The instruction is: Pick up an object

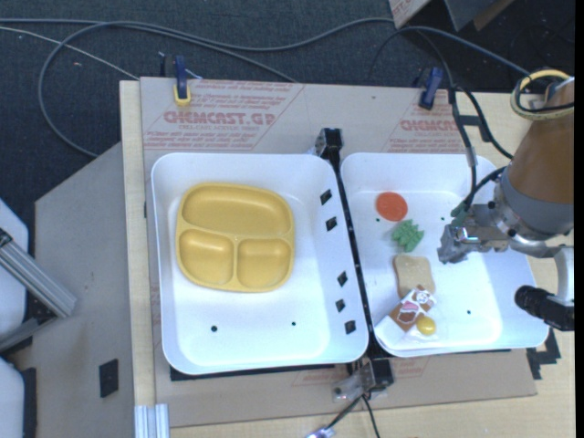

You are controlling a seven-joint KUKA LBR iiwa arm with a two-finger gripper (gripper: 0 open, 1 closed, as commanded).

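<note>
**Clerk:** Camera view, entry one: two shallow white bins side by side. Your left bin point(173, 245) holds a yellow divided tray point(235, 235), three compartments, lying flat near the bin's middle. Judged a receiving spot, kept apart from the loose stock.

**Operator:** And the pickable stock?

**Clerk:** All in your right bin point(484, 322), grouped along its left side. Listed far to near: an orange disc point(392, 206); a small green piece point(408, 235) just beside it; a tan slab point(412, 270); a red-and-white piece point(411, 308) touching a small yellow piece point(426, 327) by the near rim. Any of these would serve as your object; none is lifted.

**Operator:** Where's my gripper?

**Clerk:** Gripper point(453, 245) hangs over the right bin, to the right of the green piece and near the tan slab, over bare bin floor. Nothing shows between the fingers. Whether they're spread or closed, you cannot tell from this angle, so I won't enter it.

**Operator:** Why stationed there?

**Clerk:** My reading: it sits level with the cluster, so a short move left would reach the green piece or the slab. The near pair touch, so a grab there may disturb both.
</note>
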